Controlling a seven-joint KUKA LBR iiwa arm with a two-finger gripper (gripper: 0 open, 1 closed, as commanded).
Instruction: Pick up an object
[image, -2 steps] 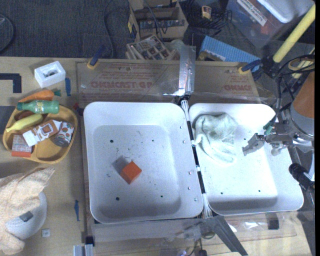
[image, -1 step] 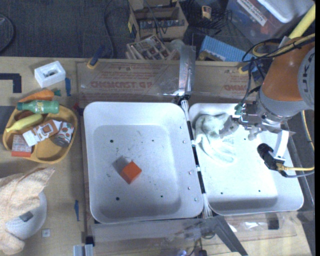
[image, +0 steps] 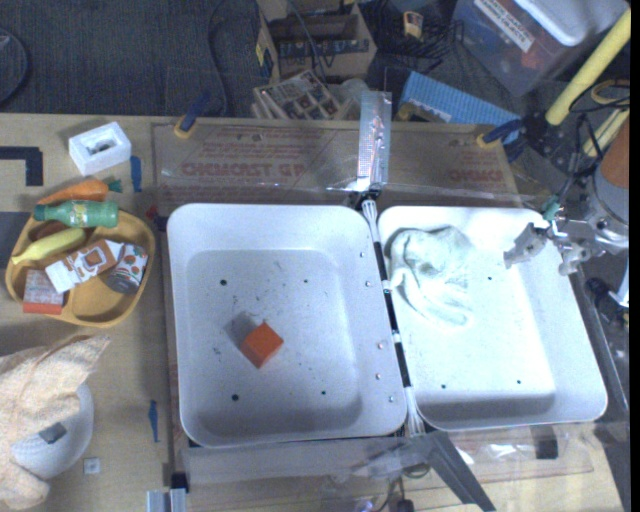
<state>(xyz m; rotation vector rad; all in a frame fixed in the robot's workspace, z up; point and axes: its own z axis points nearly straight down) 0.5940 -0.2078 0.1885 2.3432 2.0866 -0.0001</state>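
we see two white bins side by side on the bench. an orange block (image: 263, 344) lies on the floor of the left bin (image: 200, 240), slightly left of its middle. a crumpled white cloth (image: 432, 272) lies in the upper left part of the right bin (image: 560, 390). the gripper (image: 545, 240) hangs over the right bin's upper right edge, well apart from block and cloth; we cannot tell its opening. a yellow bowl (image: 110, 310) of toy food sits left of the bins.

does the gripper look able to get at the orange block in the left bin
Probably yes: the orange block lies alone on the left bin's floor, nothing over it; the gripper sits above the right bin.
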